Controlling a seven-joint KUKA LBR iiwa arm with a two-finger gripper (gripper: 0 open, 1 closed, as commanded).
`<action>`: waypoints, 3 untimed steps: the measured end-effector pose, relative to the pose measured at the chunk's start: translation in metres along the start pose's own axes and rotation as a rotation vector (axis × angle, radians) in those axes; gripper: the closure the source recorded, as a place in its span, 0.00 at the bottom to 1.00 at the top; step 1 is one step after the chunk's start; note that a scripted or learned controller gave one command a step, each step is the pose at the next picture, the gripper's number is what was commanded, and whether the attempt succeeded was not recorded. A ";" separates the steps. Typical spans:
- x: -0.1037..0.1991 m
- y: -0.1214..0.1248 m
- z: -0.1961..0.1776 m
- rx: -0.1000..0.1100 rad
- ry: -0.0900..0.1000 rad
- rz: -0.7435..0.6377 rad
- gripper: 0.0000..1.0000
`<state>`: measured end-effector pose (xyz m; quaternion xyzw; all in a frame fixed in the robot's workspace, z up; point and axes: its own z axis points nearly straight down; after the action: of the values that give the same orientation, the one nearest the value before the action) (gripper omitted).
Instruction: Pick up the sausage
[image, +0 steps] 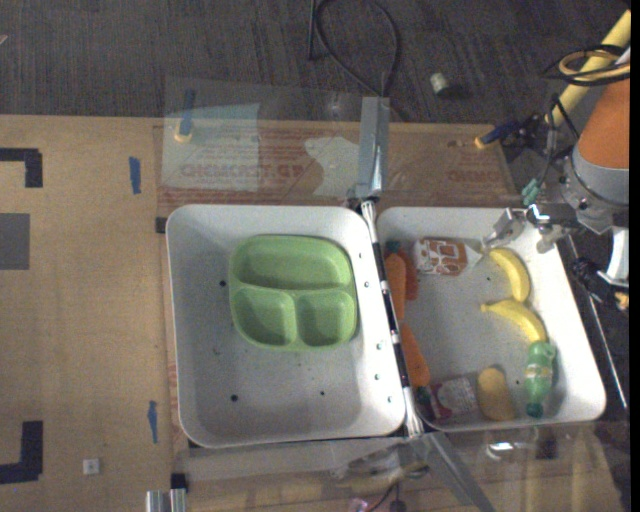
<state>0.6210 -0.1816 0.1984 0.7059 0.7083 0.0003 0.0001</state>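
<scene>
Gripper (520, 222) poised over right bin's (590, 400) far corner, finger state unclear. Sausage (398, 282) lies against left wall, well apart; awkward wall-side grasp likely.

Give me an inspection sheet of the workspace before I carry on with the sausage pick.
Surface: left bin and right bin side by side on the bench.
Job's things: upper orange piece and lower orange piece along the right bin's left wall; cannot tell which is the sausage.
Clutter: green plate in the left bin; upper banana, lower banana, green bottle, packet in the right bin.
Grippers: pincer over the right bin's far edge, near the upper banana.
Cables: black cable on the floor.
Surroundings: blue tape on the bench.
</scene>
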 end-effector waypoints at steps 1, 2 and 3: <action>0.039 0.003 0.093 0.002 0.000 0.081 0.00; 0.025 -0.029 0.110 -0.007 -0.001 0.161 0.00; 0.022 0.032 0.114 0.069 -0.001 0.166 0.00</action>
<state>0.6530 -0.1599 0.0845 0.7617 0.6470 -0.0244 -0.0238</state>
